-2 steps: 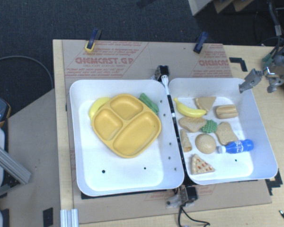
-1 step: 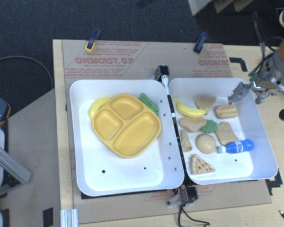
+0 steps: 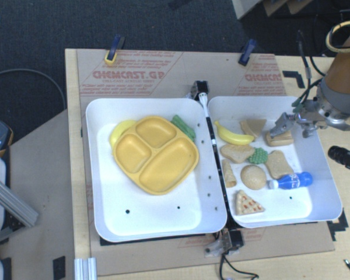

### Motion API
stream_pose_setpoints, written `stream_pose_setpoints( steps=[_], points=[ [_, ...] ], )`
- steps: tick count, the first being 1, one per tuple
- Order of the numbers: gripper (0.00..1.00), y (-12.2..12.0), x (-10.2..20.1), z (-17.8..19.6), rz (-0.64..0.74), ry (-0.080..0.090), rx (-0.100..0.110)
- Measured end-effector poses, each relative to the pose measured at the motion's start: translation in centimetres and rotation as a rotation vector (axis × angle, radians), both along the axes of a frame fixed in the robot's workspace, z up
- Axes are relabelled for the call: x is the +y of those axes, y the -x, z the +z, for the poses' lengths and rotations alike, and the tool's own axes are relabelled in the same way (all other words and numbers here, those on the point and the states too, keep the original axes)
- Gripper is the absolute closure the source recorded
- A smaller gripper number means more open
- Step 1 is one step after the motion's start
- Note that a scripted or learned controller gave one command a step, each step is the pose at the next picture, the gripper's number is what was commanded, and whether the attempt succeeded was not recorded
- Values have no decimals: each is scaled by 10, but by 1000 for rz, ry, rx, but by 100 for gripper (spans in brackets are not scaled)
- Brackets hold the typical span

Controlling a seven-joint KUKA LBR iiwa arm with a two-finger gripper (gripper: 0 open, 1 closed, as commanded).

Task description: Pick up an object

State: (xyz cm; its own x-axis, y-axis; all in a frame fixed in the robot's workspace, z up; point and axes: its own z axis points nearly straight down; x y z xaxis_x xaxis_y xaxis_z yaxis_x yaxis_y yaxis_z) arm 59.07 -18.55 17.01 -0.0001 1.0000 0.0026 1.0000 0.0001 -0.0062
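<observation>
On the bench, largest first:
Left bin (image 3: 105, 174): yellow tray (image 3: 156, 153) at centre.
Right bin (image 3: 315, 206): crowded toy food.
Gripper (image 3: 291, 124): at 2 o'clock; finger state cannot be told.
Bread piece (image 3: 279, 137): beneath gripper.
Risk: a neighbouring piece may get nudged, spoiling the grasp.

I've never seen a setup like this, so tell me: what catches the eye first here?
The big yellow divided tray fills much of the left bin. The right bin is crowded with toy food, with a yellow banana near its top left and a blue bottle lower right. The gripper hovers at that bin's upper right, over a tan piece.
</observation>
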Motion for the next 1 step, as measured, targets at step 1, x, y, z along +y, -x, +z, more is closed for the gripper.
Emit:
stream_pose_setpoints(
  steps=[1],
  points=[
    [0, 0, -5, -45, -1, 1, 0]
  ],
)
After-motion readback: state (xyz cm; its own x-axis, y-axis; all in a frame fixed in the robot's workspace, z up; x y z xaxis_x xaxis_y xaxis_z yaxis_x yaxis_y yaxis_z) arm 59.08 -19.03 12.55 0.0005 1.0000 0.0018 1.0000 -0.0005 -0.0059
